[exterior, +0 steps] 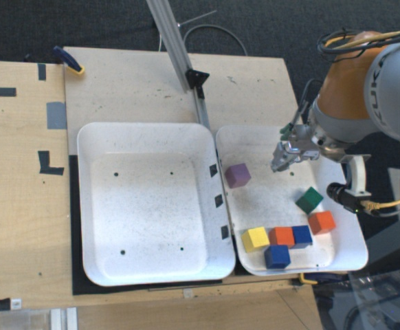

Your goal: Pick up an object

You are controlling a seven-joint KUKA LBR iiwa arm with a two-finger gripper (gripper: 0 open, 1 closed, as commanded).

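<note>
Blue cube point(277, 256), at the near rim of the right bin point(348, 256), lies closest to the camera, just below a row of three cubes: a yellow cube point(257, 238), an orange cube point(282, 236) and a second blue cube point(302, 236), the three touching side by side.

Back at the jaws point(282, 158): they hang over the far half of the right bin, at the end of the grey arm point(365, 81) that comes in from three o'clock. Whether they are spread or pressed together cannot be told at this slant, and nothing can be seen between them. At about eight o'clock from the jaws, near but apart, a purple cube point(238, 174) sits on the bin floor close to the left wall. At about five o'clock, a green cube point(310, 200) lies tilted, and just beyond it, farther toward five o'clock, a red-orange cube point(321, 222) rests near the right rim.

Beside the right bin, at nine o'clock, stands the left bin point(90, 205), both on the pale worktop point(117, 81). A metal rail point(169, 29) runs from twelve o'clock down to the gap between the bins.
</note>
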